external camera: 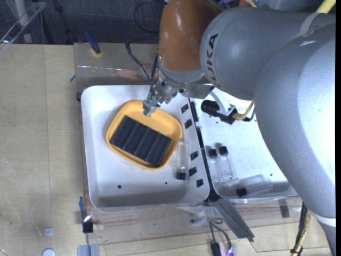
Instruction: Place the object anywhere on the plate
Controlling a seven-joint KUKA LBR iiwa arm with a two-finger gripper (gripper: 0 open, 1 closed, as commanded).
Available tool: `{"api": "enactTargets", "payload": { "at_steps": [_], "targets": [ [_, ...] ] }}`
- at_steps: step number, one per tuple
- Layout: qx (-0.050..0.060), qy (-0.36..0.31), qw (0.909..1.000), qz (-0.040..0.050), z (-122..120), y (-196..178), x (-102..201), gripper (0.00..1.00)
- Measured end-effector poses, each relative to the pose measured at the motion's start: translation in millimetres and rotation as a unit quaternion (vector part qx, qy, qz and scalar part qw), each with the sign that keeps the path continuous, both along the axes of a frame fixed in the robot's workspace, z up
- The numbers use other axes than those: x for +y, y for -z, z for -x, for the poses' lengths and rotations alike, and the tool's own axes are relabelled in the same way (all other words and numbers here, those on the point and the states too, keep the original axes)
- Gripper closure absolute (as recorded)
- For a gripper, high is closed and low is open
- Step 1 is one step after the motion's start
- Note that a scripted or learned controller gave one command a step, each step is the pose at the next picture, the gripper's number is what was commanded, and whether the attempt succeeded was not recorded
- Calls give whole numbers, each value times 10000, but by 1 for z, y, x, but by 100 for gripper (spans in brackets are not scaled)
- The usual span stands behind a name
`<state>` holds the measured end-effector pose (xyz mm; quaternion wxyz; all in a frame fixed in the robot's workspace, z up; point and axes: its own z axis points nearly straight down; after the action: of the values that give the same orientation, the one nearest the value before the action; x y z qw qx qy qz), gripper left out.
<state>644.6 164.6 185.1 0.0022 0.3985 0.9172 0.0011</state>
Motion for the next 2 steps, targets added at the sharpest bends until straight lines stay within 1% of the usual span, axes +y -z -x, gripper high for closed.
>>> {"api": "enactTargets", "payload": {
  "at_steps": [1, 2],
  "targets": [
    [15, -537, 9986, 0, 7, -2, 15, 100],
    [21, -1125, 9937, 3, 10, 4, 26, 100]
  ]
}}
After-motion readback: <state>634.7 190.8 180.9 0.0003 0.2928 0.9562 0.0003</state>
